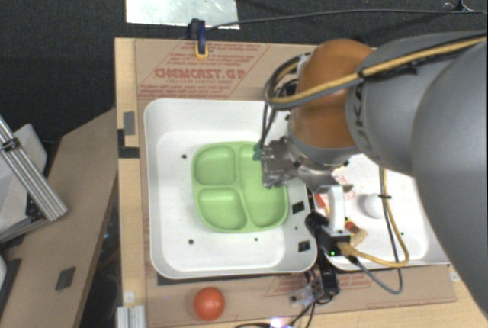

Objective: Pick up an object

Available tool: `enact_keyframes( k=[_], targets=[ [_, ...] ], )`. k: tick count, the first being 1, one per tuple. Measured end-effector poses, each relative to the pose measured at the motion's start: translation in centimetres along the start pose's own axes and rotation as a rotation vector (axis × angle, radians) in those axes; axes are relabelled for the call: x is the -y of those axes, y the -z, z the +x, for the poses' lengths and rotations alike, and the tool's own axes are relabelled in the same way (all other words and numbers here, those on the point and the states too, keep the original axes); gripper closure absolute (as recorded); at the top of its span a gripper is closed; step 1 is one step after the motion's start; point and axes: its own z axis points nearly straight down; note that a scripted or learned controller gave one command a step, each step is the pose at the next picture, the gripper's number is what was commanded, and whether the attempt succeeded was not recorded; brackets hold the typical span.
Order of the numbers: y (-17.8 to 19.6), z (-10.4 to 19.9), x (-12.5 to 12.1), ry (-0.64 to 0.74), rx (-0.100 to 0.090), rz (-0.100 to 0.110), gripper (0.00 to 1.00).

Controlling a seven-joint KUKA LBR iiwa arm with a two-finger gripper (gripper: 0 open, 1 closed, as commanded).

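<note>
A light green divided plate (229, 185) lies in the left white bin (169, 166), with three compartments showing. The arm reaches in from the right, and its gripper (273, 166) hangs over the plate's right edge, near the wall between the two bins. The wrist hides the fingertips. In the right bin (408, 223), partly hidden by the arm, lie a red and white object (335, 200) and a small white object (371, 204).
An orange-red ball (208, 303) sits on the bench in front of the left bin. A blue and yellow clamp (199, 36) holds the cardboard at the back. Aluminium framing (30, 178) stands at the left. Cables (374, 262) loop over the right bin's front.
</note>
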Motion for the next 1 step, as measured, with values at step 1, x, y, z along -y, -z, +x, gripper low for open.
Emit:
enact_keyframes(
  k=[1],
  targets=[
    [0.01,-0.32,-0.01,-0.006,0.002,0.000,0.00]
  ],
)
